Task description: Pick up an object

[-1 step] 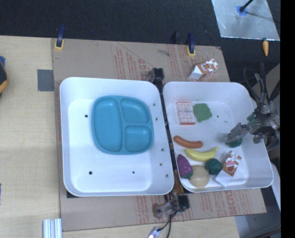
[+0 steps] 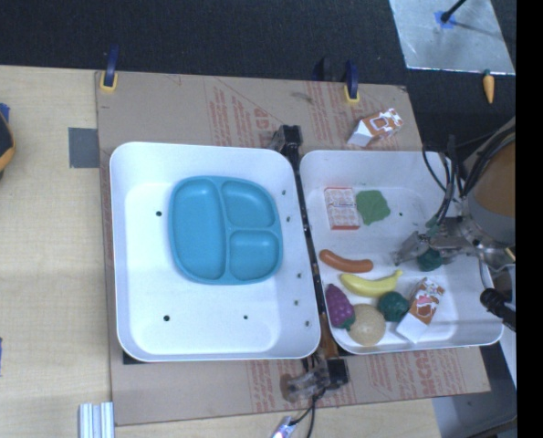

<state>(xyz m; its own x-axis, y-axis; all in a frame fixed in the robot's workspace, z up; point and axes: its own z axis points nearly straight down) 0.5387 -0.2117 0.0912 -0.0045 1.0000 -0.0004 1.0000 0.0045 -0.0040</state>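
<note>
In the right-hand shallow white bin (image 2: 408,167), at the right of the frame, the end effector (image 2: 423,247) is seen low over the bin floor, and a small dark green rounded toy (image 2: 429,260) lies right at its tip; whether the toy sits between the fingers cannot be told, since the metal parts and cables blur together there, and how far the end effector is open cannot be told either. This green piece is judged to be the object being tried for. It is likely a light, hollow plastic play-food item, stiff and smooth, so it may slip or roll away if pinched off-centre; a hold across its widest middle is judged best. Nearby in the same bin are laid a yellow plastic banana (image 2: 370,283), an orange-brown toy sausage (image 2: 346,263), a purple bunch of toy grapes (image 2: 339,306), a beige round toy (image 2: 367,323), a second dark green lump (image 2: 393,305), a small printed carton (image 2: 426,301), a flat red-and-white printed card (image 2: 341,208) and a flat green leaf-shaped piece (image 2: 373,206). The flat pieces are judged hard to lift from the floor. In the left white bin (image 2: 125,245) a blue compartmented plastic plate (image 2: 224,229) is set, well apart from the arm.
</note>
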